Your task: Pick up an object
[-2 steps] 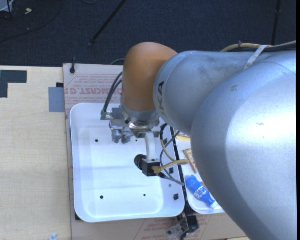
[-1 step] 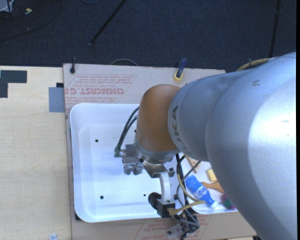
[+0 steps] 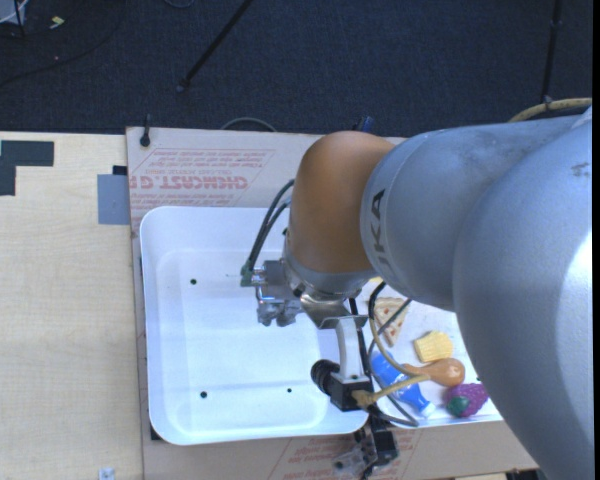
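You have a red-printed cardboard sheet point(image 3: 200, 173) lying on the pale wooden bench point(image 3: 50, 348), dark carpet point(image 3: 280, 48) beyond.

Thick, rounded arm point(image 3: 480, 248) in dull silver-grey on the 3 o'clock side. Glossy orange band point(image 3: 330, 208) above the wrist, with dark lettering point(image 3: 378, 230) printed just past its 3 o'clock edge. Bare metal flange point(image 3: 285, 298) below, black cables point(image 3: 272, 230) looping at its 11 o'clock. Small dark tool point(image 3: 368, 453) at 6 o'clock.
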`<action>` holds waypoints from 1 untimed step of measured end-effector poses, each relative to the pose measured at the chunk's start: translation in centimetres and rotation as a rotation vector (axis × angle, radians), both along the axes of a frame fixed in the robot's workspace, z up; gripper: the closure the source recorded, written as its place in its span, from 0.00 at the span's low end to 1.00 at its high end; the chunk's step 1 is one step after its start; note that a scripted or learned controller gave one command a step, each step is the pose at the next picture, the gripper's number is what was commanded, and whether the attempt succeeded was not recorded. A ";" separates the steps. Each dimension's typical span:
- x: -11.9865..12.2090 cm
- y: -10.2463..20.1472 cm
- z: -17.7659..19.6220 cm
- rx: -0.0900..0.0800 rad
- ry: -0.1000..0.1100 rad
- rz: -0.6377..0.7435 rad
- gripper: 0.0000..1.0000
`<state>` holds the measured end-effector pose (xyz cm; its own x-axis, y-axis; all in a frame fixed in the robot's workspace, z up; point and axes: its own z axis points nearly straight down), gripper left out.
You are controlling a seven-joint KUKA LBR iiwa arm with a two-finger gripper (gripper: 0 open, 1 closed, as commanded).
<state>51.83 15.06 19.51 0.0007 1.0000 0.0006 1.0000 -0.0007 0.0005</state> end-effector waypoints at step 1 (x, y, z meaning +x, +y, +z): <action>4.3 -0.2 -2.7 -0.002 0.004 -0.002 1.00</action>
